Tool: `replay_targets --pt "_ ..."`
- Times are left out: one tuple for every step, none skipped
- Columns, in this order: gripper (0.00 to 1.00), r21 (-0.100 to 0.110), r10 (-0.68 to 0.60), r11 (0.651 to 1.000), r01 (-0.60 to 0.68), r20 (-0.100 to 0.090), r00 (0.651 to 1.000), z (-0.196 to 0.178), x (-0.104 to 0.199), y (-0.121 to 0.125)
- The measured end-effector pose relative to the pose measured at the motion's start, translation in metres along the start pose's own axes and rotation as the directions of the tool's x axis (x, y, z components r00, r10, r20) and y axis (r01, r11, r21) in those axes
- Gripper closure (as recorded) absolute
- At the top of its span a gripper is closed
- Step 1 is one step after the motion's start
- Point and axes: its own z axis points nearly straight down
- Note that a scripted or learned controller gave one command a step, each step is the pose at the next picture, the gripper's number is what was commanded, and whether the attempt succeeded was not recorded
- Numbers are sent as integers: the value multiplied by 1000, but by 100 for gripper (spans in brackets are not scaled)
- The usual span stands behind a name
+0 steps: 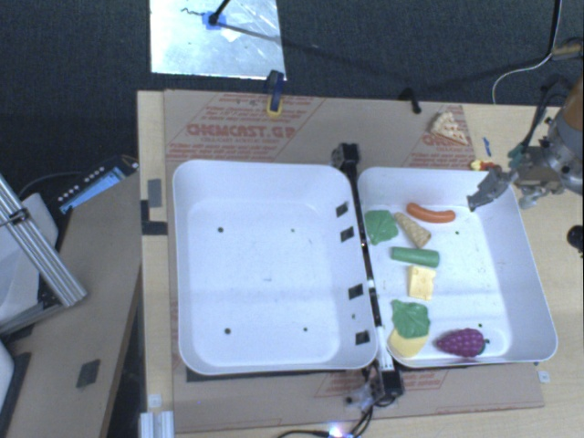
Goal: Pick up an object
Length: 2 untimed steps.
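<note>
- The grey arm with an orange band (573, 108) comes in at the 3 o'clock edge, above the upper right corner of the right shallow white bin (520, 272).
- The two-finger gripper (485, 192) hangs over that bin's 1 o'clock corner; whether it is open or closed cannot be told, and nothing shows in its grasp.
- An orange-red toy sausage (431, 213) lies in the right bin, just toward 9 o'clock from the gripper and apart from it.
- A green leaf-shaped toy (380, 225) lies near the bin's left wall, with a tan cone-shaped piece (413, 232) just beside it at 3 o'clock.
- A green cylinder-like toy (415, 255) lies at 6 o'clock from the cone, and a pale yellow cheese-like block (421, 282) sits just below it.
- Toward the 6 o'clock wall lie a second green leafy toy (411, 317), touching a yellow rounded piece (407, 343), and a purple bunch of toy grapes (461, 341) at 3 o'clock from them.
- The left shallow white bin (265, 263) stands beside the right one, at 9 o'clock.
- A toy pizza slice (449, 126) rests on the brown cardboard sheet (365, 126) outside the bins, at 12 o'clock from the right bin.
</note>
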Motion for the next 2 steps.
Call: replay_targets --pt "100 -4 -4 1000 4 1 1000 -11 0 1" --pt "100 -13 -7 1000 7 2 1000 -73 21 85"
